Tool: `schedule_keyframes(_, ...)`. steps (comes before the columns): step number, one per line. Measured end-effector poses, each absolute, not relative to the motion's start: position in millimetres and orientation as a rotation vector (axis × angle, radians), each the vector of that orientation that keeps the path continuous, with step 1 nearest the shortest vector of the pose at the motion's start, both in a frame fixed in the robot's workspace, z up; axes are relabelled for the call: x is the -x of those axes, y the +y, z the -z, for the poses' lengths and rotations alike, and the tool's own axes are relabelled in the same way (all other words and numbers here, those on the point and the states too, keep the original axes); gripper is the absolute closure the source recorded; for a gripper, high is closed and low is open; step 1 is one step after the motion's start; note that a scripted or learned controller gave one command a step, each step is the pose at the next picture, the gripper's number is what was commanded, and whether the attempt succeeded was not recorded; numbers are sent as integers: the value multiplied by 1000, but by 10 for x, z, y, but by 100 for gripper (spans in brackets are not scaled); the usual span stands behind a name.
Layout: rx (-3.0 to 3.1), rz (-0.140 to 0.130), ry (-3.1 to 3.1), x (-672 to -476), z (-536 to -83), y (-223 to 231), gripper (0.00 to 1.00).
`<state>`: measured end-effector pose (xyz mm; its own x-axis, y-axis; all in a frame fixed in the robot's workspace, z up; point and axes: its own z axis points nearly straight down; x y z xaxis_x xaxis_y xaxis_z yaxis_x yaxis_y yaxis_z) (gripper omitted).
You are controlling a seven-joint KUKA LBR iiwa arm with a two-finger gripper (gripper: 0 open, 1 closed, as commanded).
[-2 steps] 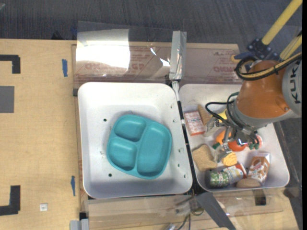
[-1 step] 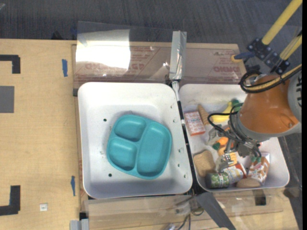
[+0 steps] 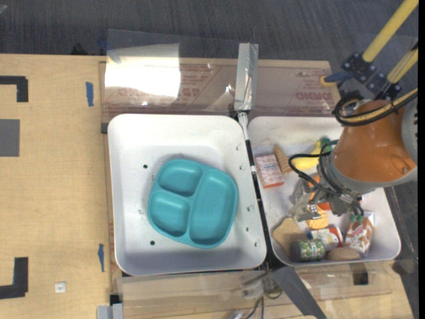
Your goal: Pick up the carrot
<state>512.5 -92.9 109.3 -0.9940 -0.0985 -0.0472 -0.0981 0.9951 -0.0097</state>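
We located the carrot (image 3: 323,209) in the right bin (image 3: 392,244), a small orange piece just under the pincer (image 3: 317,203); most of it was hidden. We judged it light, stiff and smooth, best gripped across its width. Nearest us lay a green can (image 3: 310,249) and a packet (image 3: 359,234), crowding the approach. We could not tell the pincer's state. Farther left sat a teal plate (image 3: 193,203).

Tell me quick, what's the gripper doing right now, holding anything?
Gripper: low in the right bin among the items; open or closed cannot be told, and no carrot can be seen in it.
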Motion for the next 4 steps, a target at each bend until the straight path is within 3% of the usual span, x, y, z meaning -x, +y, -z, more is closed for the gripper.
schedule_keyframes(1, 379, 3, 3100, -5252, -2790, -407, 100)
schedule_keyframes(2, 377, 0, 3111, -5233, -2737, -416, 0)
schedule_keyframes(3, 238, -3, 3136, -5092, -1833, -595, 0)
schedule_keyframes(4, 94, 2, 3126, -5288, -993, -952, 0)
